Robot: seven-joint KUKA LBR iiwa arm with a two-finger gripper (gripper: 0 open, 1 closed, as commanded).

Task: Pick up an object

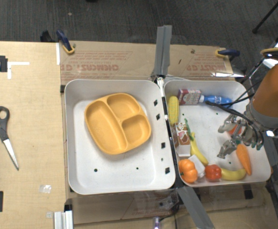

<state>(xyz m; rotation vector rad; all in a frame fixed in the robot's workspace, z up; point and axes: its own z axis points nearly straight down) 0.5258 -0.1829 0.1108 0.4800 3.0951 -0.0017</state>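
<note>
The grey two-finger gripper point(229, 140) hangs, jaws apart and empty, just beside the tapered orange plastic carrot point(244, 158), seemingly lining up a grab.

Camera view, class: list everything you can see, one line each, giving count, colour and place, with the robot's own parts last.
bins: 2, white, side by side on the bench
divided plate: 1, yellow-orange, in the left bin
corn cob: 1, yellow, right bin, along its left wall
carton: 1, red and white, right bin, top
small box: 1, red and white, right bin, below the corn
bananas: 2, yellow, right bin, lower part
orange: 1, orange, right bin, bottom left
tomato: 1, red, right bin, bottom
carrot: 1, orange, right bin, beside the claw
scissors: 1, grey, on the bench at far left
arm: 1, orange band, right edge
claw: 1, metal, over the right bin
</note>
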